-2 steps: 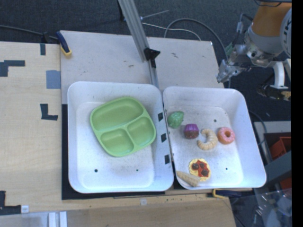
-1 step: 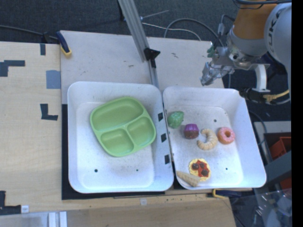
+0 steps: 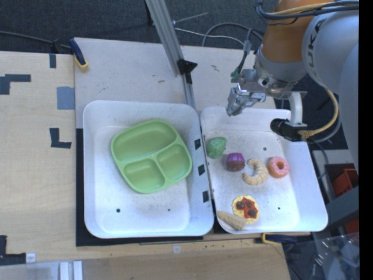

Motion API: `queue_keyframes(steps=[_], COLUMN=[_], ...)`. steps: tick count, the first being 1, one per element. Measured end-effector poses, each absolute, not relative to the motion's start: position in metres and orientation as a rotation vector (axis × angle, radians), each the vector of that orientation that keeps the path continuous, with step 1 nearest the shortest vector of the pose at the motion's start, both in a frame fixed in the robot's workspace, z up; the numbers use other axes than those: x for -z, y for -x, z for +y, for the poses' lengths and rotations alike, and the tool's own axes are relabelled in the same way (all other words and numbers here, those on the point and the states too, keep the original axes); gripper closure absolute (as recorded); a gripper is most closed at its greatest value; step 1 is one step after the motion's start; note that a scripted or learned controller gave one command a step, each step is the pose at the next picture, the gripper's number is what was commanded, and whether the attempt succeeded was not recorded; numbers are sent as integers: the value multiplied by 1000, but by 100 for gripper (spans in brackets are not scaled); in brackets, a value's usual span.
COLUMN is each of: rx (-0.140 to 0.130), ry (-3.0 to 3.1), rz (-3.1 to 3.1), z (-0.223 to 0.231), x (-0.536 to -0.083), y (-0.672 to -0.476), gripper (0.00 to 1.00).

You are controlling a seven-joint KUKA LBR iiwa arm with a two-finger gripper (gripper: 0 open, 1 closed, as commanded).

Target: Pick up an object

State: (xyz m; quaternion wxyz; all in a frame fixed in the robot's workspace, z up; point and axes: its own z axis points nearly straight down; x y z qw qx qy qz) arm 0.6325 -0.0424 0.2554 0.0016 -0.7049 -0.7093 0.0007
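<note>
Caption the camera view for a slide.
Gripper hovers over the right bin's far edge; toy foods lie below, green tray in left bin.

The KUKA iiwa arm [image 3: 326, 34] is showing smooth grey casing with a glossy orange band [image 3: 291, 16] above the wrist. Black cables are looping around that band, and a metallic two-finger gripper [image 3: 236, 107] is ending the arm.

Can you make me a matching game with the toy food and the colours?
Things:
1. donut
2. divided plate
3. onion
4. croissant

Colours:
A. purple
B. tan
C. pink
D. light green

Pairs: 1-C, 2-D, 3-A, 4-B
</note>
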Motion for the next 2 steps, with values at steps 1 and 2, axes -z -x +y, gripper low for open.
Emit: queue_keyframes(steps=[1,2], rx=[-2,-3], ry=[2214,2212], rz=[-2225,-2226], z=[0,53], x=[-253,-236], y=[-620,-606], gripper=[100,100])
